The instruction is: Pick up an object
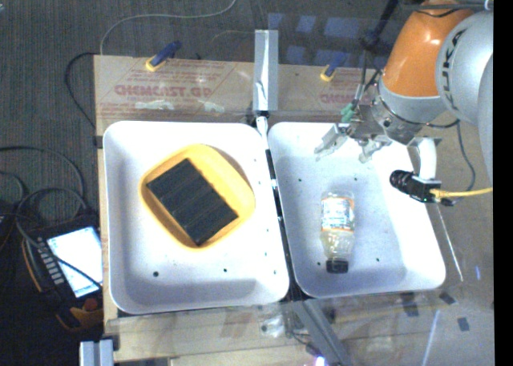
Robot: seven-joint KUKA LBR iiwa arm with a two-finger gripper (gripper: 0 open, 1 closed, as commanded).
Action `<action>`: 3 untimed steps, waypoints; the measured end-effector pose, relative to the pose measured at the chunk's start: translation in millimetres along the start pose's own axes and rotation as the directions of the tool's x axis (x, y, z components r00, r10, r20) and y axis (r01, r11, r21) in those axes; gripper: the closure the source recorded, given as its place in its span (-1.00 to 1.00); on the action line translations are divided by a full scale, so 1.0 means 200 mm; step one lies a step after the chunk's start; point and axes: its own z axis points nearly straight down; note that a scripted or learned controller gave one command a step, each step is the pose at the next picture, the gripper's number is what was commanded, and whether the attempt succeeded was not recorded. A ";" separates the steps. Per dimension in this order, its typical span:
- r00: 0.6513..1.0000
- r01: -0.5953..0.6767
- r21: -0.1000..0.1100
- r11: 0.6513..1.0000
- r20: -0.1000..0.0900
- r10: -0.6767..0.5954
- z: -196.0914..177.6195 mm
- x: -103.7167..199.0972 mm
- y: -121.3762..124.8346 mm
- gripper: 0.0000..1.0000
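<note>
A small clear plastic bottle point(337, 227) with a black cap lies flat in the right bin point(417, 272), cap toward the front edge. My gripper point(349, 145) hangs over the back of that bin, above and behind the bottle, apart from it. Its two fingers point(328, 142) are spread and nothing sits between them. The grey arm with its orange band point(421, 56) comes in from the upper right.
The left bin point(128, 276) holds a yellow sponge with a black scouring face point(196, 194). A metal divider post point(264, 76) stands between the bins at the back. A black fitting with a yellow cable point(414, 184) hangs over the right bin's right side.
</note>
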 end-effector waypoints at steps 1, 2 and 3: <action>1.000 0.001 0.001 1.000 -0.001 -0.001 -0.04 0.01 0.00 1.00; 1.000 0.001 0.001 1.000 -0.001 -0.001 -0.04 0.01 0.00 -1.00; 0.994 0.108 0.000 0.994 0.000 -0.108 0.45 -0.12 -0.07 -1.00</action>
